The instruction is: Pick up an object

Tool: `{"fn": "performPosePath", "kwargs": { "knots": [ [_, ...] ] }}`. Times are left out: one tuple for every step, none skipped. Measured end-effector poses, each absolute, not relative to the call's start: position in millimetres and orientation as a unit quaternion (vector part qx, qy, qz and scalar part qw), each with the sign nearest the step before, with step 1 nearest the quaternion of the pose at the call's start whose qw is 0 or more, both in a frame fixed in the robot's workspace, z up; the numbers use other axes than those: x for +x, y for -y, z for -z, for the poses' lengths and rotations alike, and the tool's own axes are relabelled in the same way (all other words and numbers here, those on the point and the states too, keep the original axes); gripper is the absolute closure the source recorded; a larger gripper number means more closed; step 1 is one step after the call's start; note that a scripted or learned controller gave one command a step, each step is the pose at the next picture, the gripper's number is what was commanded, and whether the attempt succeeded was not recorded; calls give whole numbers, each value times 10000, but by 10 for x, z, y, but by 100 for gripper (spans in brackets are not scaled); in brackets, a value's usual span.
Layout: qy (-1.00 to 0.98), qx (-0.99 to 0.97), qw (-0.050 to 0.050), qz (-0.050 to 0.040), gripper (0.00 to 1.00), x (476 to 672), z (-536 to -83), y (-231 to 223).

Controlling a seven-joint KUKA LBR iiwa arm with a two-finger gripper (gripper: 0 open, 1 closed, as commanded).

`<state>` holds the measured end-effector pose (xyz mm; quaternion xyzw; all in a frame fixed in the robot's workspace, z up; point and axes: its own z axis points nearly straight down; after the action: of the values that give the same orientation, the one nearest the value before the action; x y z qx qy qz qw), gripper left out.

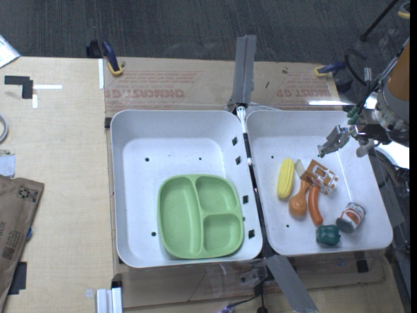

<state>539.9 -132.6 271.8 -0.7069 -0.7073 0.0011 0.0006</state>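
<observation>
A green pepper (328, 235) and small can (351, 217) are seen nearest in the right bin (273, 175), behind them a sausage (315, 205), carrot (299, 201) and corn cob (285, 178). The gripper (345, 142) is poised beyond them, fingers spread, nothing held.

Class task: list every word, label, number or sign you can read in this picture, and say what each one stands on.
"CHEMCAST GP", upside down and repeated in red print, on the brown sheet behind the bins.
Recycling triangle, on the cardboard at the left edge; the print beside it is too small to read.
Label on the small can in the right bin: too blurred to read.
Patterned packet: unreadable.
</observation>
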Motion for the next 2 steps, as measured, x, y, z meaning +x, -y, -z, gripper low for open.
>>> {"fn": "performPosePath", "kwargs": {
  "knots": [
    [6527, -7576, 4, -9, 0, 5789, -1314, 1749],
    [6023, -7981, -113, 138, 0, 5584, -1089, 1693]
  ]
}}
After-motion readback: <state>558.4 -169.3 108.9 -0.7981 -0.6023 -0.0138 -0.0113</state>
